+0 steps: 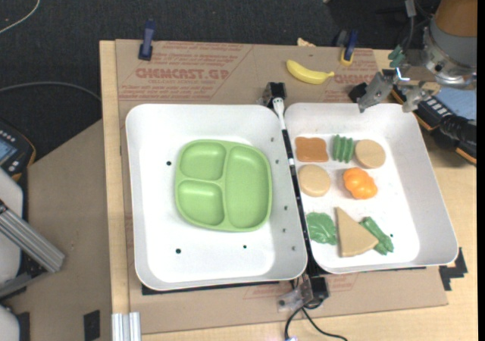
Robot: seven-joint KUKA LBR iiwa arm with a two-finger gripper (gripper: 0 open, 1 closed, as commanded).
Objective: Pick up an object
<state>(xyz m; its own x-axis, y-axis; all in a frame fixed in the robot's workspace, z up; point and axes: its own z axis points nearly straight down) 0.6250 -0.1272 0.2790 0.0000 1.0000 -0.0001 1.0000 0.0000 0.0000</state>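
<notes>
Right bin [424, 180], the reference for all places below; it sits touching the left bin [144, 180] on the worktop [121, 89].

- Contents, far row: brown toast slice [311, 149], green pod cluster [343, 148], tan round [370, 154].
- Middle row: pale round [314, 179], orange fruit [359, 183].
- Near row: green leaf [320, 228], tan wedge [353, 234], green bean piece [378, 234].
- Outside, beyond the far rim: banana [308, 72].
- Gripper [391, 90]: above the far right rim, fingers spread, nothing between them.
- Left bin: green divided plate [224, 184].

Risks, as judged: a straight descent would strike the rim; the crowded items invite a double catch or a nudge; flat slices may slip out.
</notes>
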